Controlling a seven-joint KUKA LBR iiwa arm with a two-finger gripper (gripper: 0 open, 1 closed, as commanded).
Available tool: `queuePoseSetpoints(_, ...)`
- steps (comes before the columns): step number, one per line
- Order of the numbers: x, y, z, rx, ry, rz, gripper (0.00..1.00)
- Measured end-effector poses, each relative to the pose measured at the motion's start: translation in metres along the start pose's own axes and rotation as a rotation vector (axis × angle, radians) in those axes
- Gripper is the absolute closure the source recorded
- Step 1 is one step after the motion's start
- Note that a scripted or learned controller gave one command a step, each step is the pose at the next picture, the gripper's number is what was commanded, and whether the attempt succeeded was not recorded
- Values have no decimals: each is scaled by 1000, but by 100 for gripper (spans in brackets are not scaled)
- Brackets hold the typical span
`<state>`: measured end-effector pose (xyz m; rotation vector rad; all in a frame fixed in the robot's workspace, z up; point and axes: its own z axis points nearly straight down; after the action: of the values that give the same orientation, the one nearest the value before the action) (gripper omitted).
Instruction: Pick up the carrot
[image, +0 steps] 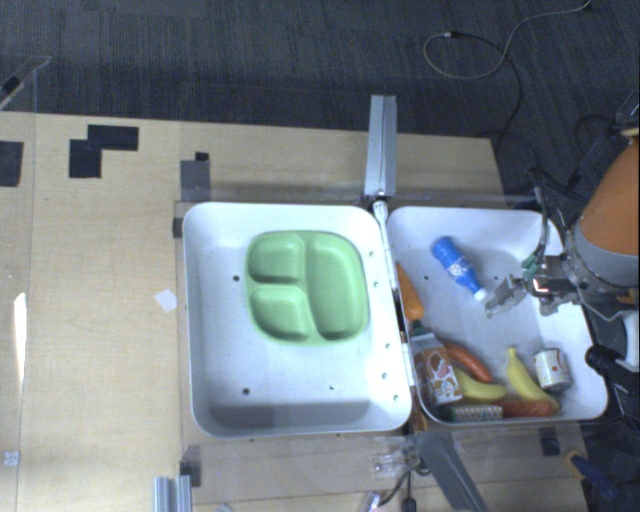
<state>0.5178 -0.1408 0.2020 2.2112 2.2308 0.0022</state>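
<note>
We see the carrot (408, 292) against the right bin's (500, 222) left wall, long axis along that wall. Our gripper (515, 290), fingers apart and empty, hovers well right of it.

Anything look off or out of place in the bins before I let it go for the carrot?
The carrot lies jammed against the right bin's left wall. The gripper hovers right of it.
</note>
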Motion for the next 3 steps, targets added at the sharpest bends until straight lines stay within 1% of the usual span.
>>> queuePoseSetpoints(1,45,12,112,-10,-1,158,0)
queuePoseSetpoints(2,47,15,100,-16,2,154,100)
queuePoseSetpoints(3,50,55,30,-2,0,-106,100)
